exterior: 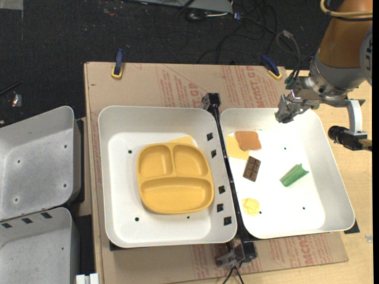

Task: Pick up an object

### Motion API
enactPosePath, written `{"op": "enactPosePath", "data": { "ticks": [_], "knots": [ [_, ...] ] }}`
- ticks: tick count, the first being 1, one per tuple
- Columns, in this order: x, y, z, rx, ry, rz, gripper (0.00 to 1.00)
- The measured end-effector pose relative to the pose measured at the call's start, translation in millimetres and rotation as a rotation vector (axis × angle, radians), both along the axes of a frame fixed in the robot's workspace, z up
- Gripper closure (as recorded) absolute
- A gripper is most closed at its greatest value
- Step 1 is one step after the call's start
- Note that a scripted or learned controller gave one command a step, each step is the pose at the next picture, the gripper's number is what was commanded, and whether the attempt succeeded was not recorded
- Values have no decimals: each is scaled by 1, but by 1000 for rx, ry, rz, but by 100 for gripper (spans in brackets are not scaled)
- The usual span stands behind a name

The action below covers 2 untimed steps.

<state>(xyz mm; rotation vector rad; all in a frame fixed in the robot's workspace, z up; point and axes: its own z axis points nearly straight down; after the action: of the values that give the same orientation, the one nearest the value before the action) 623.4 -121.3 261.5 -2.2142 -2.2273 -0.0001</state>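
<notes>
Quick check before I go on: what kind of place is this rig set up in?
Probably a robotics lab bench, not a kitchen: two white bins clamped onto a cardboard sheet, loose cables on the dark floor, and toy food such as a chocolate bar.

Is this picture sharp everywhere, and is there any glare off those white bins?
Camera view: the yellow tray and green piece look crisp; the gripper is slightly soft; the right bin is bright but not blown out; soft shadows.
</notes>
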Motion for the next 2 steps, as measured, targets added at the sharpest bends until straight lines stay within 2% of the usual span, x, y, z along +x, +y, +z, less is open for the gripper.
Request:
{"op": "enactPosePath", "data": {
  "ticks": [2],
  "knots": [
    [-33, 89, 1, 0, 2, -1, 100]
  ]
}}
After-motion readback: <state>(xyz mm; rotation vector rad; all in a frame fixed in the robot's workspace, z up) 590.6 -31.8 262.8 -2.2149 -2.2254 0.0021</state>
